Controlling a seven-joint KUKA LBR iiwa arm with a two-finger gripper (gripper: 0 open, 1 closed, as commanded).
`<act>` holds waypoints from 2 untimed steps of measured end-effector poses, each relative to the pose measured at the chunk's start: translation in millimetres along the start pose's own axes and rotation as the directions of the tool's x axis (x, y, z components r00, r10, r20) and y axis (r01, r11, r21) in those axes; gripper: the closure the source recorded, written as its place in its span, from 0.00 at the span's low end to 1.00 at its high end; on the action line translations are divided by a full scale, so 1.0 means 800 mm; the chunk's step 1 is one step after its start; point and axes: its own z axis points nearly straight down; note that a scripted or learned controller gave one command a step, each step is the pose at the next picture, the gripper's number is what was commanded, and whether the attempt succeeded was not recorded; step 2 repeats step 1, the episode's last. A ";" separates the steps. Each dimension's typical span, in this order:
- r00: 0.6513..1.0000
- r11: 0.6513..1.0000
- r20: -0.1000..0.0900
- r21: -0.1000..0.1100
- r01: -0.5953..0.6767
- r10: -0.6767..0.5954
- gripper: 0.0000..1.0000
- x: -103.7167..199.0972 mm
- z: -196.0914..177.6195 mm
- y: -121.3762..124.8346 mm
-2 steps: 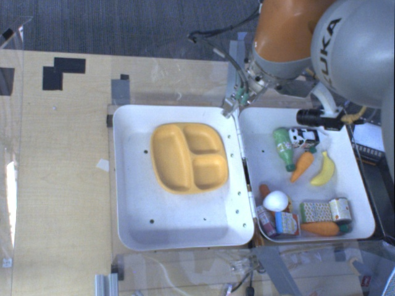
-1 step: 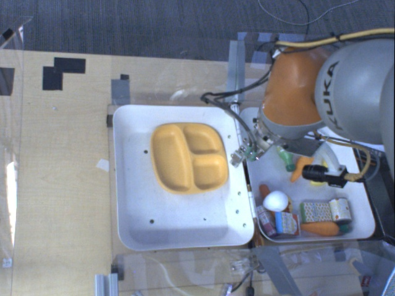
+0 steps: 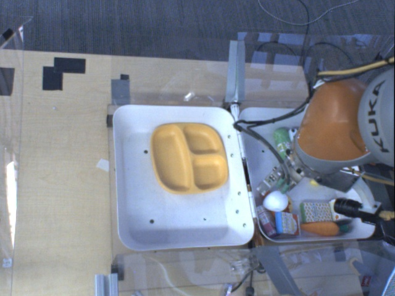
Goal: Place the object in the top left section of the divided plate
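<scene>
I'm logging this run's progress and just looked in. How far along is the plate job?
Nothing looks done yet: the yellow divided plate in the left bin has all its sections bare. In hand: the arm is down over the right bin, above the clutter there, near a white egg-shaped thing and an orange piece. Left to do: pick something, carry it over, set it in the plate's top left section.

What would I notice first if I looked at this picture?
Probably the big yellow divided plate, sitting alone in the middle of the left white bin. Next, the robot arm's shiny orange band bulging over the right bin, where a white egg-shaped object and an orange carrot-like toy lie among small things.
</scene>
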 end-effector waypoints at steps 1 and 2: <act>0.957 0.957 0.000 -0.001 0.290 -0.290 1.00 0.026 0.010 0.020; 0.957 0.957 0.000 -0.001 0.290 -0.290 1.00 0.026 0.010 0.020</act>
